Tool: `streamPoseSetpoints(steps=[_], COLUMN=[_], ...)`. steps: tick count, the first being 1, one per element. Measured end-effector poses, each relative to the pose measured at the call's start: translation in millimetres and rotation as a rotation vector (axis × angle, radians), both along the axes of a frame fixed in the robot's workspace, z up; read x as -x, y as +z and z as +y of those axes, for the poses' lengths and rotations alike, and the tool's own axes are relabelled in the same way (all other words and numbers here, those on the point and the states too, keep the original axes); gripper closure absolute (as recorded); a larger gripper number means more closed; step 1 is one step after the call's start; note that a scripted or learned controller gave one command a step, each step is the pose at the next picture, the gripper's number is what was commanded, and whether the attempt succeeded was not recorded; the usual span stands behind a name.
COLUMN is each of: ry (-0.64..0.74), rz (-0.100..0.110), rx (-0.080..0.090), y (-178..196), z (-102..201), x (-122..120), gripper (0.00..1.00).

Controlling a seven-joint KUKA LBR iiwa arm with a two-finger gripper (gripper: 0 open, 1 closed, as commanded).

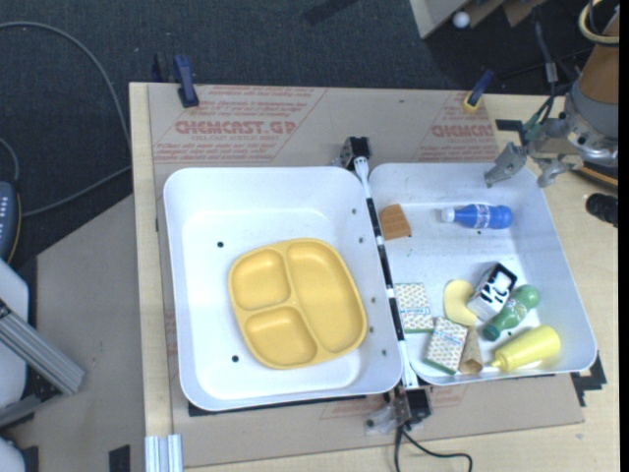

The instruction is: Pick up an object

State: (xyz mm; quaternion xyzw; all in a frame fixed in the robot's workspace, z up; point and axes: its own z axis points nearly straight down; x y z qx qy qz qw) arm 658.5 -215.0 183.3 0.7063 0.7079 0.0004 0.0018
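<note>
Camera view: looked down at a slant on two white bins set side by side on a cardboard-covered tabletop (295, 116).
Writing: red print on the cardboard read "CHEMCAST GP", once behind each bin; a black-and-white packet (494, 289) in the right bin carried bold white letters too small to read.
Left bin (197, 214): held a yellow divided tray (298, 303) with three compartments, lying toward the near right, with bare white floor along the far and left sides.
Right bin (560, 254): a brown block (395, 221) lay near the dividing wall; a blue bottle (478, 216) with a white cap lay on its side at the far end; a patterned sachet (413, 306), a small box (447, 346), a pale yellow curved piece (457, 303), a green bottle (513, 309) and a yellow bottle (526, 349) crowded the near half.
Open room: the middle strip of the right bin, between the blue bottle and the near cluster, was bare.
Gripper (531, 165): hung over the right bin's far right corner, fingers spread apart and holding nothing.
Gripper to objects: the blue bottle lay nearest, just left of and nearer than the gripper, apart from it; the near cluster lay well apart.
</note>
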Motion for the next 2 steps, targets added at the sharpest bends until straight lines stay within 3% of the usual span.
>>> streamPoseSetpoints(steps=[1, 2], ry=[0.0, -0.001], rz=[0.005, 0.004], rx=[-0.003, -0.002], y=[-54.4, -98.7], z=[38.2, 40.6], x=[-7.7, 7.9], gripper=[0.0, 0.0])
